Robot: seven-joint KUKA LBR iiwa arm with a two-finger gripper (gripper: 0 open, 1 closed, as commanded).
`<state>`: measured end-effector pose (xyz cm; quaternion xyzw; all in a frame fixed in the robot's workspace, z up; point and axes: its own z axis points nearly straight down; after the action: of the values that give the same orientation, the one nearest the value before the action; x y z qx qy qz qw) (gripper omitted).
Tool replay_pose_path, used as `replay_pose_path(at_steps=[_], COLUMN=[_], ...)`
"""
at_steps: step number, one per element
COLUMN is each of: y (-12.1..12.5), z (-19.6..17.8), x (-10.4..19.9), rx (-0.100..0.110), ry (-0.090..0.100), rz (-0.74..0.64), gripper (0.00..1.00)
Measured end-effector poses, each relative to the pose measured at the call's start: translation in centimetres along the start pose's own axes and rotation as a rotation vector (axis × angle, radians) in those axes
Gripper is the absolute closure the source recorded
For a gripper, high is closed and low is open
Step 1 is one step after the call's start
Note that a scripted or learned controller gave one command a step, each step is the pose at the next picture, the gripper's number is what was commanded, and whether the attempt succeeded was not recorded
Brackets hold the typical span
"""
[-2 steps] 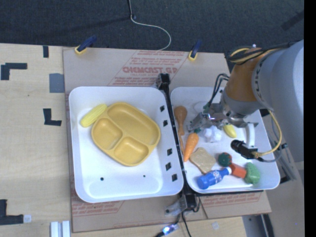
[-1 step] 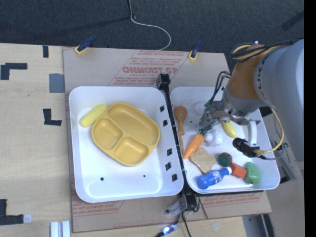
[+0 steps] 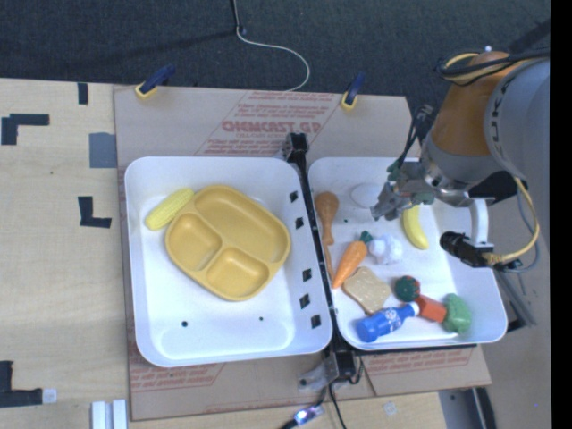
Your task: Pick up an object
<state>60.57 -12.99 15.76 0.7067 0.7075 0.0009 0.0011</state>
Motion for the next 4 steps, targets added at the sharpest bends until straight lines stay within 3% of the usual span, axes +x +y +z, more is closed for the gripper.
replay_pose_path(at_steps=[1, 2, 4], y=[-0.3, -0.2, 4.5], z=[-6.3, -6.7, -7.0], x=[0.0, 0.0, 9.4], rx=[-0.001, 0.003, 0.003], ry=[-0.001, 0.001, 0.001], rz=[0.000, 0.000, -0.005], gripper=[1.00, 1.00, 1.00])
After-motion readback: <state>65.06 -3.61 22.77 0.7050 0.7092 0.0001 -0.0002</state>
